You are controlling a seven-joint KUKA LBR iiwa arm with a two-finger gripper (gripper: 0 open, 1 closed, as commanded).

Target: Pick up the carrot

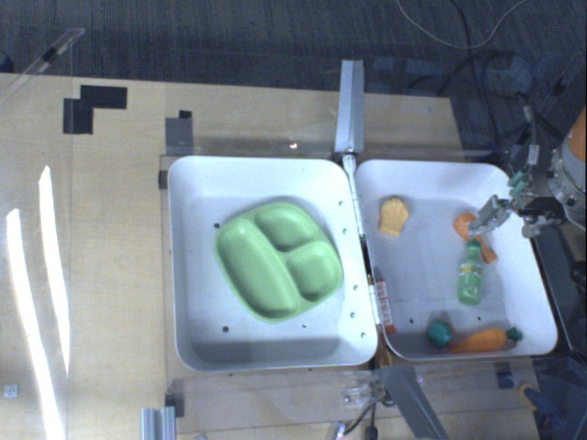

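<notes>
Carrot (480, 340) lies at the right bin's (417, 246) near wall; light, stiff, slick, I judge. I'd pinch mid-body. My gripper (503, 211) hovers apart; its spread I cannot tell.

A robotics lab or test room. A pale wooden tabletop (83, 246) carries two shallow white bins (183, 337) fixed in metal brackets (350, 108). Black tape marks (92, 104) sit on the wood, loose cables (477, 26) trail over dark carpet (229, 16), and toy food (393, 216) lies in one bin.
</notes>
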